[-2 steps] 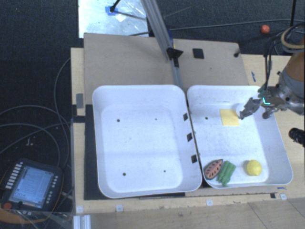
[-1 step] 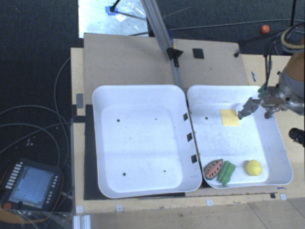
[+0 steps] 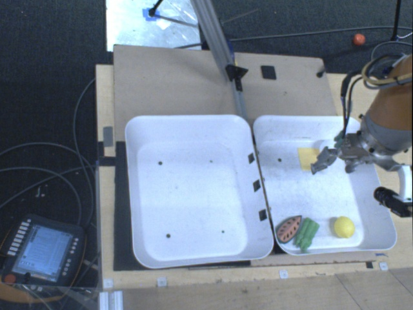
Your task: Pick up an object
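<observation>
Gripper (image 3: 335,160) hovers in right bin (image 3: 284,141), fingers spread, empty.
Yellow block (image 3: 307,158) just left of fingertips; lemon (image 3: 344,227), green toy (image 3: 307,232) well nearer the camera.

Arm (image 3: 389,112) reaching in from right, gripper (image 3: 335,160) low — angled leftward

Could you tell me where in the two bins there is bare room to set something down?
The left bin is bare floor wall to wall. In the right bin, the middle is free. Crowded: the front edge, with leaf, green toy and lemon, and the gripper by the yellow block.
</observation>
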Controlling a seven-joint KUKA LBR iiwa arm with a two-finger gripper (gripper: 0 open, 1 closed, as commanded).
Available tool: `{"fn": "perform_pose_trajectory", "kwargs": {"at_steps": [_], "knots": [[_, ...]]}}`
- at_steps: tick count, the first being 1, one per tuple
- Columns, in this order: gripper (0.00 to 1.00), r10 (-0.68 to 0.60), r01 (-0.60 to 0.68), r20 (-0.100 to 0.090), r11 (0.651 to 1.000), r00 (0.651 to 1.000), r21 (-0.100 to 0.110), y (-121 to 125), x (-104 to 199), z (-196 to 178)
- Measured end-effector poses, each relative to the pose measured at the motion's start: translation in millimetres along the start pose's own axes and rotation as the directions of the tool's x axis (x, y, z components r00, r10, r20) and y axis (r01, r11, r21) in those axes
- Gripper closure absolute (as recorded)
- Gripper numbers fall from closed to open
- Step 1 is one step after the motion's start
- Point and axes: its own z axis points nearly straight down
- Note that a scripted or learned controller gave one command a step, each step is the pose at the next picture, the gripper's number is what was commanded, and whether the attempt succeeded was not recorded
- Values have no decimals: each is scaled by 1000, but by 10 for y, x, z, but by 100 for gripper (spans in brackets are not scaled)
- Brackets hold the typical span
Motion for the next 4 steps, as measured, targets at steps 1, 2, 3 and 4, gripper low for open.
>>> {"fn": "perform_pose_trajectory", "kwargs": {"at_steps": [1,2,3,4], "knots": [[0,0,0,0,1000,1000,-1,10,59,435],[0,0,0,1,1000,1000,-3,9,60,949],[100,-1,1,1,1000,1000,-7,23,61,819],[100,0,0,1,1000,1000,-8,22,70,396]]}}
